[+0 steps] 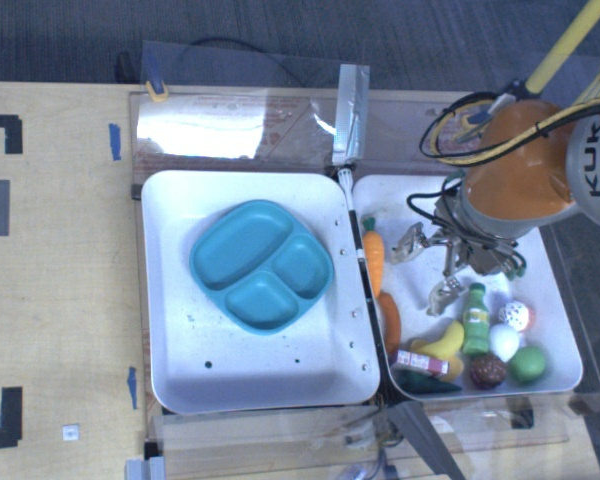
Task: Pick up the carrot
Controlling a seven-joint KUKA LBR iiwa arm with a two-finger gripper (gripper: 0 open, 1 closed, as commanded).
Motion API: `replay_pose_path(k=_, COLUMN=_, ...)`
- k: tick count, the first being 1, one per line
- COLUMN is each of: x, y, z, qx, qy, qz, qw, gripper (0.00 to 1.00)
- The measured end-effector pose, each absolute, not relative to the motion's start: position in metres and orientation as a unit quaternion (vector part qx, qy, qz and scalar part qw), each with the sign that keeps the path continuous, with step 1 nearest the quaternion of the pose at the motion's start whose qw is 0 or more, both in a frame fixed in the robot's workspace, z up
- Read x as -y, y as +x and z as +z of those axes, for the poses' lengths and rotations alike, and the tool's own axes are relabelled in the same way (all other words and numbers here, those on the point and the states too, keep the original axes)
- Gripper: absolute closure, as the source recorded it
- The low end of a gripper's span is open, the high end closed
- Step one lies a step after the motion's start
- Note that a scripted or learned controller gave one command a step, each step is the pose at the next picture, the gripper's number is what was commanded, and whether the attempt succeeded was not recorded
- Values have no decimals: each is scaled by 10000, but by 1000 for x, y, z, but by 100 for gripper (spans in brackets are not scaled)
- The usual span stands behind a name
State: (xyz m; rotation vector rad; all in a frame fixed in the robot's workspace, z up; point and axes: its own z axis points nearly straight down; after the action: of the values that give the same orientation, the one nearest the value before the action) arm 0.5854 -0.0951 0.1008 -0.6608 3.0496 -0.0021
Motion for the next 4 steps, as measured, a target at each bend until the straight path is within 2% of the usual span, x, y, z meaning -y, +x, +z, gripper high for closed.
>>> replay_pose_path(k=1, x=93, y=574, z=88, qx=-9588, qy=-2840, qz=-9, qw=42, gripper=0)
replay_pose_path(k=2, x=92, y=578, z=102, qx=-9593, qy=-2821, qz=-17, qw=99, gripper=100)
replay_pose_path(k=3, x=88, y=550, z=187, qx=-9855, qy=-1695, qz=-4, qw=51, gripper=100)
replay_pose_path(k=4, x=38, y=588, z=212, qx=-9642, qy=-2653, qz=-1, qw=55, gripper=100)
